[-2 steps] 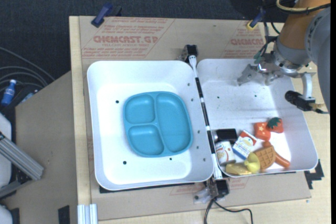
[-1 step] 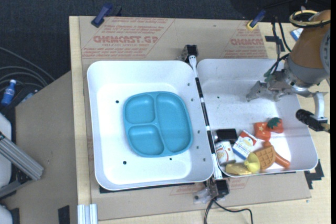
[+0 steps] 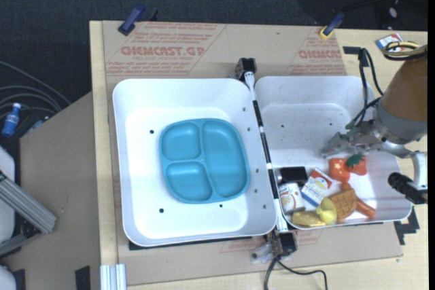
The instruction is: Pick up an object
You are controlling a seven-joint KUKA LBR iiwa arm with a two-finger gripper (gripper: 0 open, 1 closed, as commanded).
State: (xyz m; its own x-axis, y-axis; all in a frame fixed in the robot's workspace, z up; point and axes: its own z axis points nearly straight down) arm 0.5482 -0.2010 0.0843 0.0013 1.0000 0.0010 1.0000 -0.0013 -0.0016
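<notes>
Where the red print can be read, these lines set out the scene, with the blue tray as landmark.

Writing: "CHEMCAST GP" in red on the brown paper sheet (image 3: pixel 166 44) behind the blue tray; the same print repeats farther right, partly cut off.
Worktop: worktop (image 3: pixel 102 146) pale wood, covered by that sheet, bearing both bins.
Left bin: left bin (image 3: pixel 129 112) shallow, white, glossy, rounded corners; it surrounds the blue tray.
Blue tray: blue tray (image 3: pixel 203 159) smooth plastic, rounded oblong, divided into three compartments, lying flat.
Right bin: right bin (image 3: pixel 299 98) white, speckled floor, just right of the blue tray's bin.
Contents: toy tomato (image 3: pixel 344 167) red with green top; small carton (image 3: pixel 315 188) white, blue and orange, print too small to read; yellow piece (image 3: pixel 327 214); tan waffle-like piece (image 3: pixel 344 202); all clustered in the near corner, right of the blue tray.
Gripper: gripper (image 3: pixel 340 144) metallic grey, right of the blue tray, just above the toy tomato; whether open or closed, I cannot tell.
</notes>
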